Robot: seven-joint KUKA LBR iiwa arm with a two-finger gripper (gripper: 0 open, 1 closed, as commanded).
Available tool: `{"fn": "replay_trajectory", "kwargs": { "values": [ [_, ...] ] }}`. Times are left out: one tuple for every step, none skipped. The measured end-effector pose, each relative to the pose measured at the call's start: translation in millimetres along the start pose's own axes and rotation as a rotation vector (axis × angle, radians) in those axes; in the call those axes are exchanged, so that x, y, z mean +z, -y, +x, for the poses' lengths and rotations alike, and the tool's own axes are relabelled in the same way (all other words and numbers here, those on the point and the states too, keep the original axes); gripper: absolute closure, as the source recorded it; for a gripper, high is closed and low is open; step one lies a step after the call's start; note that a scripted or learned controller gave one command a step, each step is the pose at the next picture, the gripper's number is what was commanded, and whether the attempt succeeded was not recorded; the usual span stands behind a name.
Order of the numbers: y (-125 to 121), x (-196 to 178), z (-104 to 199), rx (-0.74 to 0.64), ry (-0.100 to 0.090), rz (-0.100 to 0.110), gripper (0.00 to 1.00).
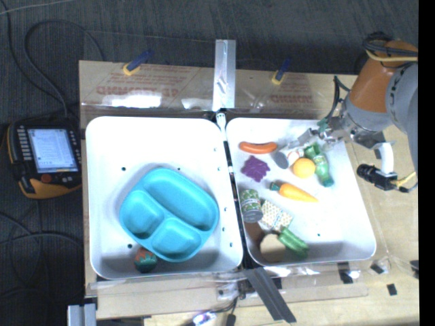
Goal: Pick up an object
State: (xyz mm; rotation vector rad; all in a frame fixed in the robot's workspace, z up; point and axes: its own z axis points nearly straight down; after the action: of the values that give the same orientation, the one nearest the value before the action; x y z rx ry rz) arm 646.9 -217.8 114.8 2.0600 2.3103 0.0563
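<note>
Low, hand (314, 143) over right bin (353, 202).

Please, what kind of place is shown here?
Probably a robotics lab bench: a robot arm reaches over two white bins of toy food, and a teach pendant lies beside them.

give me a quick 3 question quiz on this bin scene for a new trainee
1. True or false: the blue divided tray lies in the right bin.
2. Which item lies nearest the gripper? A) hot dog B) orange ball C) purple grapes
3. Fill in: the small red and green item in the left bin lies just outside the tray's ______ corner, by the view.

Key:
1. False; it lies in the left bin.
2. B, the orange ball, just below the gripper in the view.
3. Lower left.
</note>
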Motion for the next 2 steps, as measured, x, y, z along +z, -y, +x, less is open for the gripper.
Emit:
{"fn": "replay_trajectory", "kwargs": {
  "values": [
    [0.4,-0.1,3.8,0.042,0.007,0.001,0.0],
    [2.1,0.1,1.4,0.05,0.001,0.002,0.0]
  ]
}}
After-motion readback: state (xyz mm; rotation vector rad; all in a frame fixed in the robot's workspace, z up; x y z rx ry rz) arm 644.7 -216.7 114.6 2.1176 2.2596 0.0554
